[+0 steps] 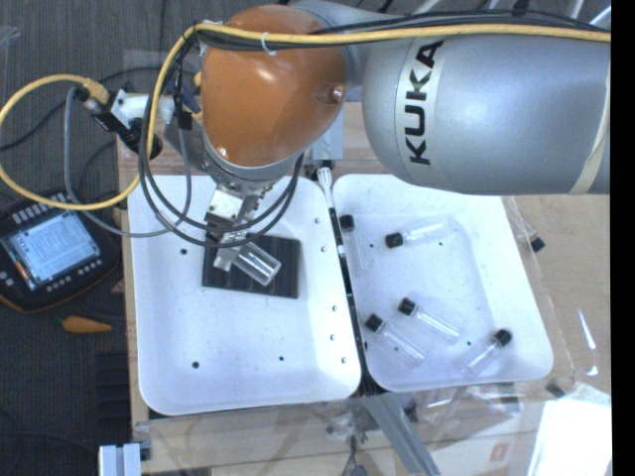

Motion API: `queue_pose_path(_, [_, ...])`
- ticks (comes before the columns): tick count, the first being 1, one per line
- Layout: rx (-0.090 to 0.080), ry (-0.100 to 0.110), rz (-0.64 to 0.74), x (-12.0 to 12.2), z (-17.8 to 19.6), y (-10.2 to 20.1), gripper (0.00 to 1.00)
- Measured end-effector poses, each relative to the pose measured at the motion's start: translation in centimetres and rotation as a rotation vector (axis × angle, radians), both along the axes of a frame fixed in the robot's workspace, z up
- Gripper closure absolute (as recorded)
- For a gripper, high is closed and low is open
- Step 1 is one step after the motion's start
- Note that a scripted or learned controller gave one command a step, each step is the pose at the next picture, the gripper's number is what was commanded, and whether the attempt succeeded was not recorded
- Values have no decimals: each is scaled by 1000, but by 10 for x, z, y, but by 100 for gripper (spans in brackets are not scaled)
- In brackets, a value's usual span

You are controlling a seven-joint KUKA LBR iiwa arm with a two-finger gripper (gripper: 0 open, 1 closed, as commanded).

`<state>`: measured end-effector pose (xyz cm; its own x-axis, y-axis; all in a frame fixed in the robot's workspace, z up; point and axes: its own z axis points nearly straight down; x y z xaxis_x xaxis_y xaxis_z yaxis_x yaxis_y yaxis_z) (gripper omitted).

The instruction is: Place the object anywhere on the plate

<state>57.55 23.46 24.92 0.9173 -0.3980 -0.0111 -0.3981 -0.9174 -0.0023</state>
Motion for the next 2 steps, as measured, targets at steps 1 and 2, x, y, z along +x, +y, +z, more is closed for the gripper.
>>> queue_pose_path(1, [1, -1, 169, -66, 84, 0, 100])
queue_pose_path(2, [0, 0, 24, -8, 78, -33, 100])
